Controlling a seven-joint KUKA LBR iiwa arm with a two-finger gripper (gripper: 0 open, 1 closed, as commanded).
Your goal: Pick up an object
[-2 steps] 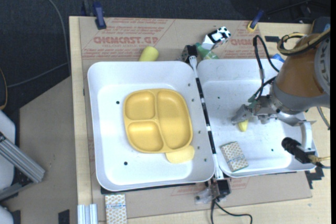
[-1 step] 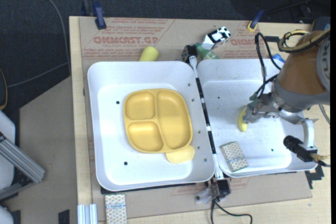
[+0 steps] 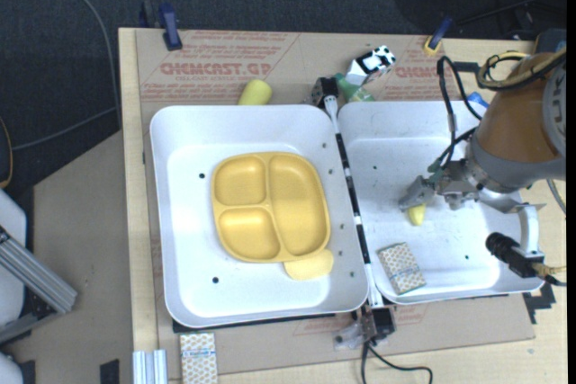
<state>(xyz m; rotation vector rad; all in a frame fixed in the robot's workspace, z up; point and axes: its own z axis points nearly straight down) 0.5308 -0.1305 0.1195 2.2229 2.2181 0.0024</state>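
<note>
Cardboard covers the bench under two white bins; the right bin (image 3: 396, 135) holds a small yellow object (image 3: 415, 214) just below the gripper (image 3: 438, 191), whose state I cannot tell. It looks light, smooth and possibly slippery, best pinched across its narrow middle. A patterned sponge-like block (image 3: 400, 268) lies nearby.

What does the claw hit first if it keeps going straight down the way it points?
Most likely the small yellow object directly below the claw in the right bin; past that, the bin floor. Depth is hard to judge from this slanted view.
</note>
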